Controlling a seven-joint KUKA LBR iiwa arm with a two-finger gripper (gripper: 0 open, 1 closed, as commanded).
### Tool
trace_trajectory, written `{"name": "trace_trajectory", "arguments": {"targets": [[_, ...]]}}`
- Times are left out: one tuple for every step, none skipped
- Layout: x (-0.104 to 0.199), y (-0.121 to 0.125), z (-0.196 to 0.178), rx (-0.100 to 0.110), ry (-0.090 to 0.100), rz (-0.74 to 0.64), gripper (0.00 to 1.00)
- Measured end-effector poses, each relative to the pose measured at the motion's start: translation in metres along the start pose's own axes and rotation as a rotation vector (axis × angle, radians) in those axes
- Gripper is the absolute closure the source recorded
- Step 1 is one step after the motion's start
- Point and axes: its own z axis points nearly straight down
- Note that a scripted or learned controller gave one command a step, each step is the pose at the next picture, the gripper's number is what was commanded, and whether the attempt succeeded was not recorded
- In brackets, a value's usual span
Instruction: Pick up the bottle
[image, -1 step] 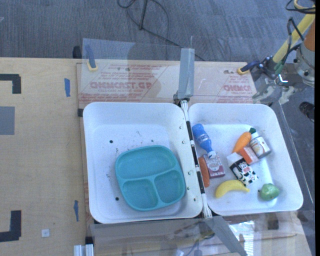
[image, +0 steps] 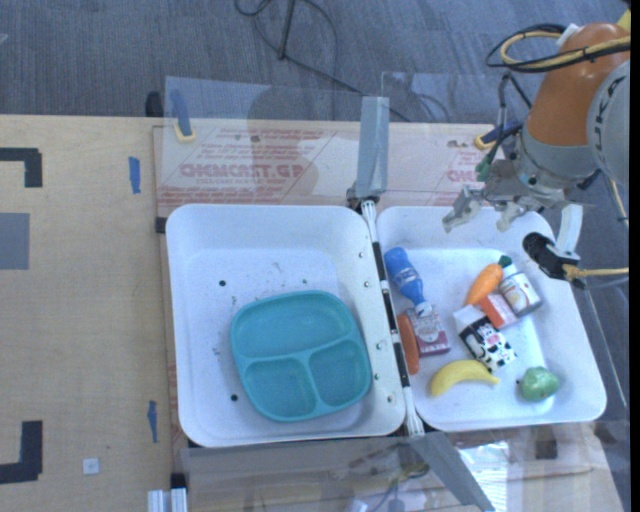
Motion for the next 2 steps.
{"name": "trace_trajectory", "arguments": {"targets": [[0.032, -0.065, 0.092, -0.010, -0.004, -0.396, 0.00], [0.012, -0.033, 0.093, -0.008, -0.002, -0.230, 0.00]]}}
